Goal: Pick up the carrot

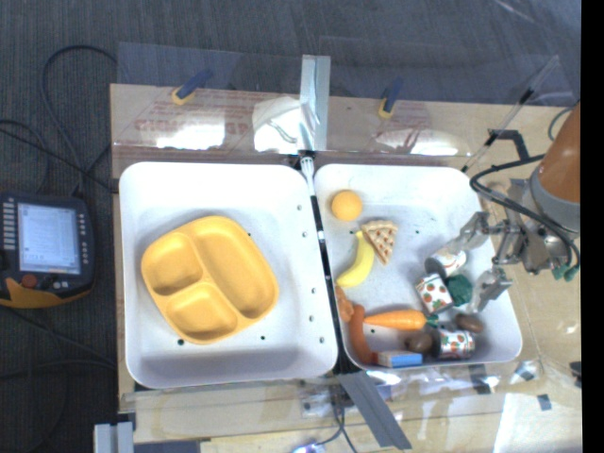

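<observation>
Down by the right bin's (491, 343) front wall, the carrot (396, 320) lies crowded; end effector (479, 253) spread open above, empty.

The scene was brightly and evenly lit from above. White glare patches shone on the clear plastic sheet (203, 132) behind the two bins, and more along the front edge of the right bin (491, 347). The yellow tray (209, 277) cast only a soft shadow. The picture was slightly soft and grainy throughout.
</observation>
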Robot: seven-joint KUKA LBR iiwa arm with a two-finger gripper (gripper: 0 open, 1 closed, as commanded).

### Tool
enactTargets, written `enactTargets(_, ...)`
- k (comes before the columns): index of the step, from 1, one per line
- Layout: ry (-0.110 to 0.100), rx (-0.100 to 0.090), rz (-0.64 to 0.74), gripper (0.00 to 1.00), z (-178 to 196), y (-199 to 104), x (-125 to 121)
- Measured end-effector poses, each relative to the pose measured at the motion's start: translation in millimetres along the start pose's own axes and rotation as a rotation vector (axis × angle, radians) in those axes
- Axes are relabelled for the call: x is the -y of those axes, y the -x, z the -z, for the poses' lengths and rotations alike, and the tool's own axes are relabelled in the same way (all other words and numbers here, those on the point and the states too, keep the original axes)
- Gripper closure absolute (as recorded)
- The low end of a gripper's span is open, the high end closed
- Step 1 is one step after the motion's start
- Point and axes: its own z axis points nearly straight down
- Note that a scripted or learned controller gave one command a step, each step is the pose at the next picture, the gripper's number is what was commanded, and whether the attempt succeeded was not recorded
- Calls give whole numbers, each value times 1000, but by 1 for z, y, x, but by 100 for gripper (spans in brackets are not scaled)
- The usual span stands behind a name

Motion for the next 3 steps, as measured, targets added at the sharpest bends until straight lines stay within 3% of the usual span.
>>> enactTargets(1,3,-3,-96,0,-55,57,-84)
enactTargets(2,-1,-4,-89,0,-83,5,-91)
enactTargets(3,0,7,-202,0,-132,-14,-88)
